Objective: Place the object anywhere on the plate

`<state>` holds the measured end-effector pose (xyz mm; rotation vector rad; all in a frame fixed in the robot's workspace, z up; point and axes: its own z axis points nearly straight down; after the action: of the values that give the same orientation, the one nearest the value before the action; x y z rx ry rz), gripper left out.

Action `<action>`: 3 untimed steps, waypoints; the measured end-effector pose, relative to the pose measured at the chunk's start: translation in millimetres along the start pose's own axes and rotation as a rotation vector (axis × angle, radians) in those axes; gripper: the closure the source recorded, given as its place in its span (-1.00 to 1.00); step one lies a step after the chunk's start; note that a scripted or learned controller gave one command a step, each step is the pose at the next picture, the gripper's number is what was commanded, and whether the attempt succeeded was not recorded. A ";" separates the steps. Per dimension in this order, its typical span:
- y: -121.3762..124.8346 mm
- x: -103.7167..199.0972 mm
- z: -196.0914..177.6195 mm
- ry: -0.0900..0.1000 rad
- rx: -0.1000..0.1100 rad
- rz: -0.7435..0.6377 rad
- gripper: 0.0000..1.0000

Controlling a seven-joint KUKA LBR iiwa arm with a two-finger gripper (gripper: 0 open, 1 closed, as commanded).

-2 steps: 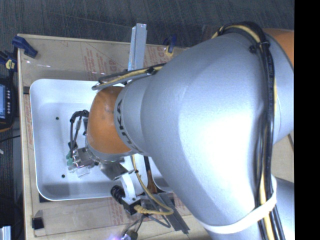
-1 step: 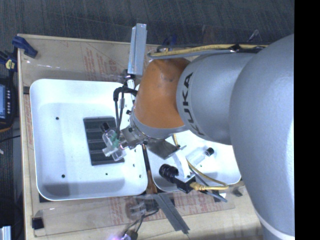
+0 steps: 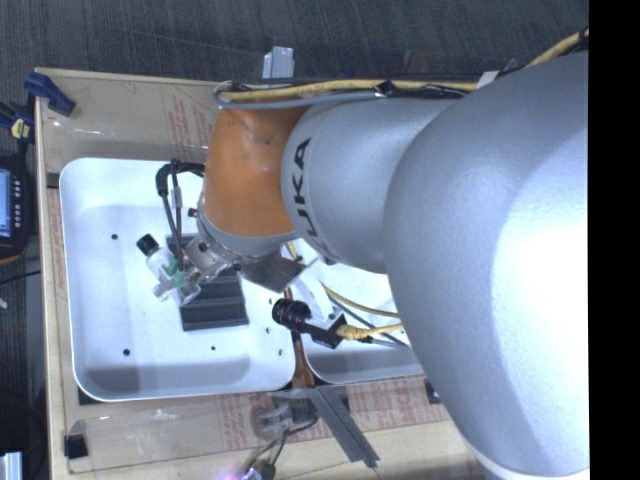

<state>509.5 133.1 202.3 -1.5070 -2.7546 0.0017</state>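
Clear plastic bottle (image 3: 160, 260): black-capped, lying in the left bin (image 3: 100, 358), just left of the claw (image 3: 190, 273).
Claw: grip state cannot be told.
Handling: likely light, slippery; take it across the body.

Arm lettering: the letters "KA" (image 3: 301, 190) in dark print on the grey arm (image 3: 400, 168), just beside the orange band (image 3: 250, 173), turned sideways; the start of the word is hidden.
Bench print: faint red lines of text on the bench (image 3: 185, 118), at 12 o'clock from the left bin (image 3: 85, 268); too small to read.
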 end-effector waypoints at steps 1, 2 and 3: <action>-15.8 40.7 86.3 0.001 0.007 0.489 1.00; -56.0 -26.4 -22.1 0.000 0.000 0.380 1.00; -18.2 34.6 -41.6 0.000 0.000 0.121 1.00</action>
<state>475.6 152.4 243.9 -1.6713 -2.6580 0.0008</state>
